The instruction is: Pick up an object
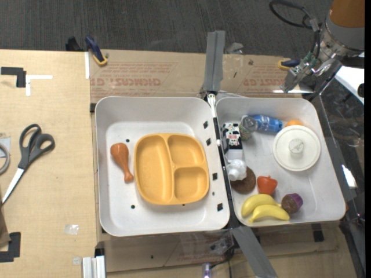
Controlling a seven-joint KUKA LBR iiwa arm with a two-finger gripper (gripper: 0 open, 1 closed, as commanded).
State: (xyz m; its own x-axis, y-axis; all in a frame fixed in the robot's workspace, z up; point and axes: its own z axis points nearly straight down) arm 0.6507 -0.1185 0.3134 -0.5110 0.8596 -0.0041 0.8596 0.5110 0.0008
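Observation:
My gripper (pixel 301 71) hangs above the far right corner of the right bin (pixel 330 172), over the cardboard behind its rim, with nothing visibly in it. In that bin lie a blue bottle (pixel 264 123), a white round lid (pixel 297 147), an orange piece (pixel 294 122) behind the lid, a black-and-white small box (pixel 233 136), a white lump (pixel 236 168), a brown disc (pixel 246 182), a red fruit (pixel 266 184), a banana (pixel 264 207) and a purple fruit (pixel 292 202). The left bin (pixel 110 207) holds a yellow divided plate (pixel 172 168) and a brown drumstick (pixel 122 160).
Scissors (pixel 29 149) lie on the wooden bench at the left. A blue clip (pixel 95 50) sits at the cardboard's far left corner. A grey strip (pixel 214 59) runs back from between the bins. Black cable (pixel 290 13) loops beside the arm.

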